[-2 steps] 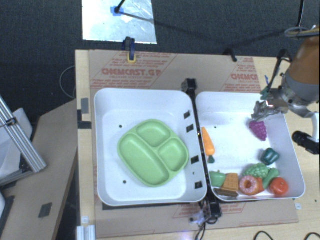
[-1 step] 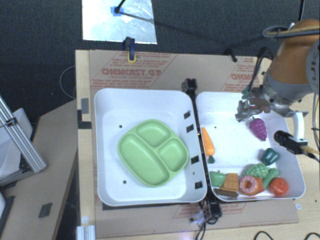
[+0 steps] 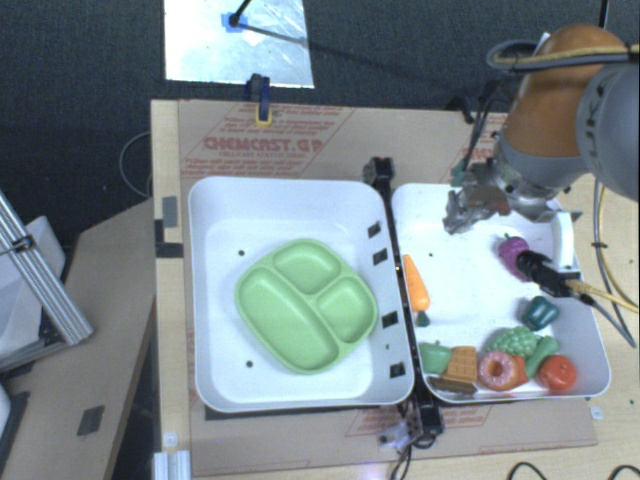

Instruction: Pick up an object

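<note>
Over the far end of the right-hand bin [image 3: 480, 293], your gripper [image 3: 459, 218] hangs above bare white floor, and from this angle you cannot tell whether it is open or closed. Nearest to it, on the arm's side, a purple toy vegetable [image 3: 513, 252] lies on the floor, apart from the gripper. Look towards the divider and you have the orange carrot [image 3: 415, 282], lying lengthwise just beside the bin's left wall with its green tip pointing to the near end. Further down on the right, a dark green pepper [image 3: 538, 312] sits by the wall. Now the near end, where everything crowds together. You have a green bunch [image 3: 518, 343], a pink doughnut [image 3: 497, 370] touching it and a red tomato [image 3: 558, 372] in the corner. A tan waffle piece [image 3: 462, 366] sits beside the doughnut, with a green block [image 3: 435, 355] next to that. Across in the left-hand bin [image 3: 220, 228], a pale green divided plate [image 3: 305, 303] lies flat in the middle, well apart from the gripper.
</note>
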Robot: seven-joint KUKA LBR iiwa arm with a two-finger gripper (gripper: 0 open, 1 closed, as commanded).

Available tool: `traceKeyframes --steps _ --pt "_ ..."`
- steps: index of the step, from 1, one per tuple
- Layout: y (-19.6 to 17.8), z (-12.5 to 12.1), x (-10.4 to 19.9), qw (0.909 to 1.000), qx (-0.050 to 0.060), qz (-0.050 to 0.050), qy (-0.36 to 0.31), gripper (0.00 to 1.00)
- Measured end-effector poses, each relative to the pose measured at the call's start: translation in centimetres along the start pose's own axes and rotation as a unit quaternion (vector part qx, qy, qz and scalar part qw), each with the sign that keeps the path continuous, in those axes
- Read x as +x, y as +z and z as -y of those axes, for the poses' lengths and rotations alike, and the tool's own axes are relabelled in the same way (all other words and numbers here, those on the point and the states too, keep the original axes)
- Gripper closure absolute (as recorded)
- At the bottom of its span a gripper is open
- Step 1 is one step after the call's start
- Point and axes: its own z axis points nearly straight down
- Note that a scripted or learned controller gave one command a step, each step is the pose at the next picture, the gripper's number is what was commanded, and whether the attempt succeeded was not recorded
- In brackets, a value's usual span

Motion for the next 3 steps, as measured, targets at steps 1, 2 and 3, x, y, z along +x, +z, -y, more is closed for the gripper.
traceKeyframes --steps 1,2,3 --pt "-0.7 -0.8 5.3 1.0000 0.000 0.000 -0.001 1.00" --pt "-0.2 -2.9 10.9 1.0000 0.000 0.000 -0.001 1.00" --pt "1.8 -3.1 13.9 1.0000 0.001 0.000 0.000 1.00"
